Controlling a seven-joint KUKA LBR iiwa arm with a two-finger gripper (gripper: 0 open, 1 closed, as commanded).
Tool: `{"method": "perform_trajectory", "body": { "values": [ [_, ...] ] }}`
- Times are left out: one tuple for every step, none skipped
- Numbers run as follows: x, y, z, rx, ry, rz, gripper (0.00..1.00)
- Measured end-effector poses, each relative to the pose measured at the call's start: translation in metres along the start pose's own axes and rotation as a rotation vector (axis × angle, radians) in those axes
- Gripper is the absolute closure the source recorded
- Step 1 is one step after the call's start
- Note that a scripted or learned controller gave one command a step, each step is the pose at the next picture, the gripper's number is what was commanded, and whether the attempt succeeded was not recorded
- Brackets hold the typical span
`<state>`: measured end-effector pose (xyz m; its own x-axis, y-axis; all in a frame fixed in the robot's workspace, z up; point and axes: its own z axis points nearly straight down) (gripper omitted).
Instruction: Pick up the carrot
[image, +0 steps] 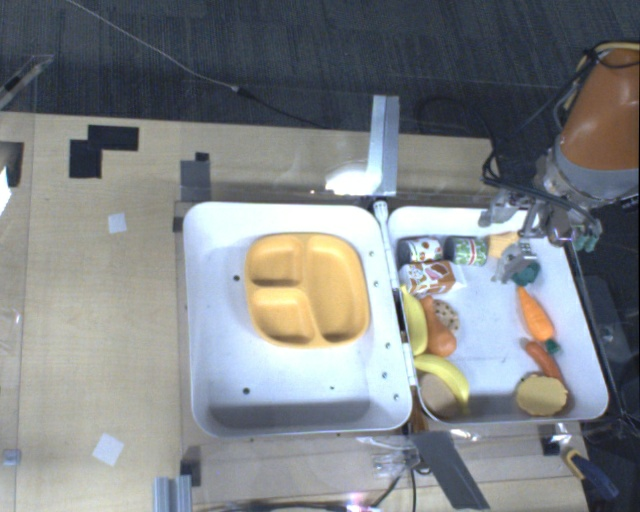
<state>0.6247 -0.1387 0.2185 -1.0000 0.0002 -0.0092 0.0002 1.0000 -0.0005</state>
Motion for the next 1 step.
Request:
{"method": "perform_trajectory", "body": {
  "values": [
    [0.0303,-0.0677,0.0834,0.001,0.004,0.083,0.0]
  ]
}}
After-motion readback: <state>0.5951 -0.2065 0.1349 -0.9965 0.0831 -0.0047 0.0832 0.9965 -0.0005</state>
